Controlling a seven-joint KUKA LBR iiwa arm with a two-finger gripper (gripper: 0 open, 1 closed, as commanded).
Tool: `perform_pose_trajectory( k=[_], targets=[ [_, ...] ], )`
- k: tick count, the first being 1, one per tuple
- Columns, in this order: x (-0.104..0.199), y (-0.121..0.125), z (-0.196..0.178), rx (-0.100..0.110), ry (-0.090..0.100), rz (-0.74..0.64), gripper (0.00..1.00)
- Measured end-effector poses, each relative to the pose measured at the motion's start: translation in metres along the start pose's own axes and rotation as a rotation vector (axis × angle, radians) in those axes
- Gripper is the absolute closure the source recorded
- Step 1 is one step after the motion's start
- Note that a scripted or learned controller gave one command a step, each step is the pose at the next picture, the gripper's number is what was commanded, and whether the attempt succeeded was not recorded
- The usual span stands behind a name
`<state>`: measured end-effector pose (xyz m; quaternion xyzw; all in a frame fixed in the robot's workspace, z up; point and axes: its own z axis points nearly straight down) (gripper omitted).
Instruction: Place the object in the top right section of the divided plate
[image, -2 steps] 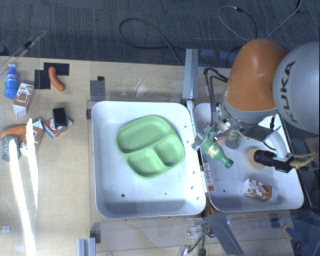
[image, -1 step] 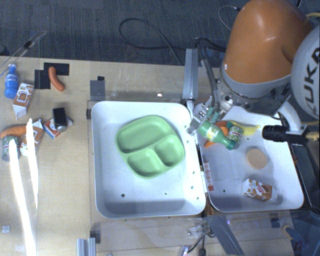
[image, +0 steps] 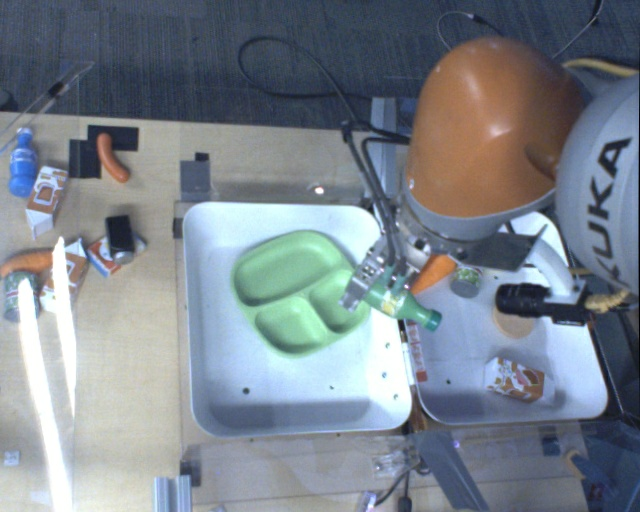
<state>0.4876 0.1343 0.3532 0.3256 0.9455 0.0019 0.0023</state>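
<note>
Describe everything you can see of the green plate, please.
The plate is pale green and looks like matte plastic. It has rounded corners and raised ridges that split it into three sections, one large and two smaller. It lies flat, turned at an angle, inside the left bin. The sections look empty. The gripper, with a green bottle at it, hangs over the plate's right edge; contact cannot be judged.

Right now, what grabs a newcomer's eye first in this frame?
The big orange band of the arm dominates the upper right, looming over both bins. Below it, the gripper has a green bottle between its fingers at the right edge of the green divided plate, which sits in the left bin.
</note>
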Motion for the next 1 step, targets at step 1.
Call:
perform_pose_trajectory(
  k=[1],
  targets=[
    [0.0052,0.0045,0.1637,0.003,0.002,0.173,1.00]
  ],
)
